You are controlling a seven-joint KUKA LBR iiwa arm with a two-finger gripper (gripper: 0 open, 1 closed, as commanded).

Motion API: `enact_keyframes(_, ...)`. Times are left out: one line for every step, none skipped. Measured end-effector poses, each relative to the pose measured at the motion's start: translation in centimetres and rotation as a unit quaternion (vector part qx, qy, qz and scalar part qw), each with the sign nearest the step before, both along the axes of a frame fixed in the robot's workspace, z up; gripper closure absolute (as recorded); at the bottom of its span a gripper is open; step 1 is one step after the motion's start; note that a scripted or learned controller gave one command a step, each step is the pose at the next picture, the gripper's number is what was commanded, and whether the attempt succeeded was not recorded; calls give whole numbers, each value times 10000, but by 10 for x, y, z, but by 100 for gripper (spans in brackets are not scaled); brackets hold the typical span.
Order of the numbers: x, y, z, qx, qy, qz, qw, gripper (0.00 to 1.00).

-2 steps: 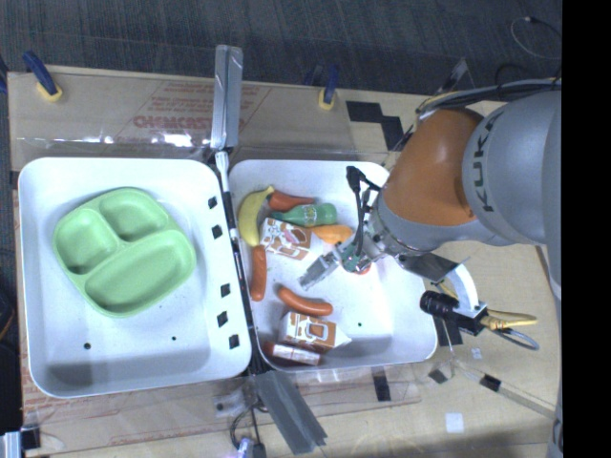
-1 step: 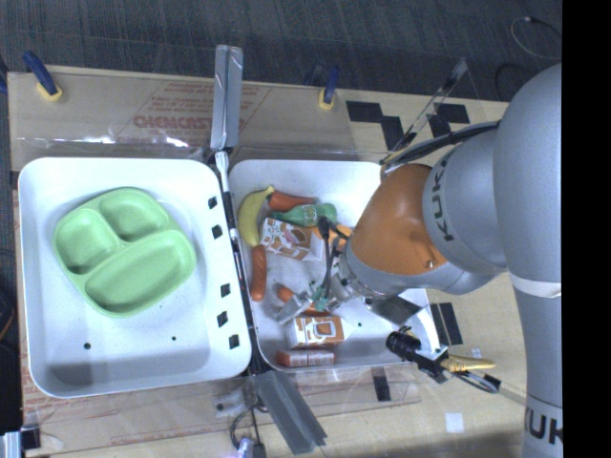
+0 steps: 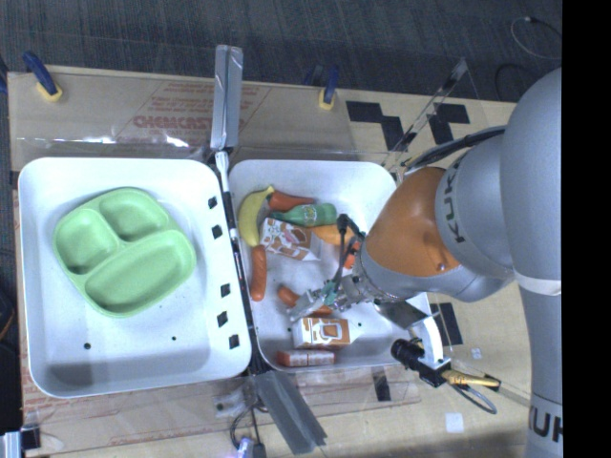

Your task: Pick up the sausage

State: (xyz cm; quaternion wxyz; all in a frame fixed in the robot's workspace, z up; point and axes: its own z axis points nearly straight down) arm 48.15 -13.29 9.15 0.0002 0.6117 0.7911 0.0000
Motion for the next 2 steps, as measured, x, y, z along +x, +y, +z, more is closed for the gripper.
enact_keyframes(-4, -43, 60, 0, -1, 841, 9965, 0)
enact_keyframes(33, 25, -1, 10, 23, 566, 9984, 0)
